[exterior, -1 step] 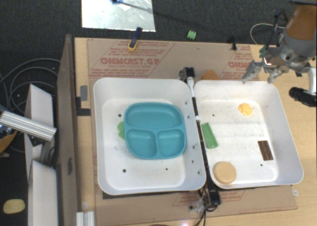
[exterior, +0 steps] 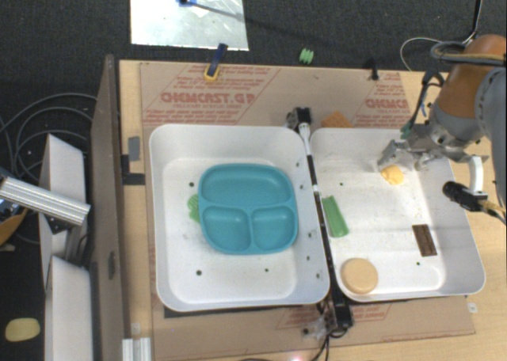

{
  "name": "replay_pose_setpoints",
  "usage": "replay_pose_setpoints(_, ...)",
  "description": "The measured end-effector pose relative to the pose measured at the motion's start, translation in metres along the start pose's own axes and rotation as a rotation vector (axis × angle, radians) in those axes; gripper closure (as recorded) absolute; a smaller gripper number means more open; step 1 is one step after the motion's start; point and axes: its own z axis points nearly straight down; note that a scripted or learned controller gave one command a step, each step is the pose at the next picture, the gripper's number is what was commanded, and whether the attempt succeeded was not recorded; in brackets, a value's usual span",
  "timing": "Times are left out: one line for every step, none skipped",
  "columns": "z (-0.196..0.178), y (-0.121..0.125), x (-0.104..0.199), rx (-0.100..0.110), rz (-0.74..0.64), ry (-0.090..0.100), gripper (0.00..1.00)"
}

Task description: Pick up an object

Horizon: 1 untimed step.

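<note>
The arm (exterior: 467, 90) reaches in, claw (exterior: 394, 160) angled down-left.

We are looking at a robotics lab or test bench. Two white bins (exterior: 238, 139) sit on a board (exterior: 261, 90) still covered in printed protective paper, mounted over dark carpet. Loose black cables (exterior: 40, 126) coil on the floor at left, beside a metal rail (exterior: 43, 199). A grey and orange robot arm (exterior: 467, 86) reaches in from the right.
</note>
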Motion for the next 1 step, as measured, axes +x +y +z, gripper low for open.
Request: replay_pose_setpoints(0.0059,0.0006,0.0038,-0.009,-0.005,-0.002,0.00)
